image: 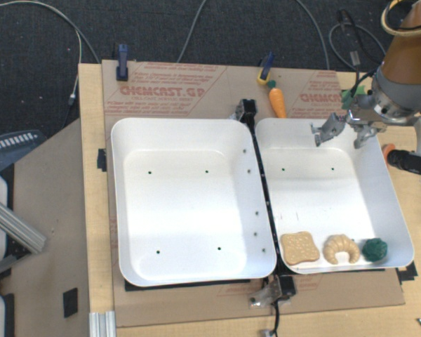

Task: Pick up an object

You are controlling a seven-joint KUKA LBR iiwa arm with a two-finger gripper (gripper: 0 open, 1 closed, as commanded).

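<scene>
Three small objects lie in a row along the near edge of the right bin: a tan square cracker, a pale croissant and a dark green ball. My gripper hangs over the far rim of the right bin, well away from the three objects. Its two grey fingers are spread apart with nothing between them. The orange band of the arm rises at the upper right.
The left bin sits beside the right one, with a black clip at their far joint. An orange carrot-shaped toy lies on the cardboard behind the bins. Blue clamps hold the cardboard's far edge.
</scene>
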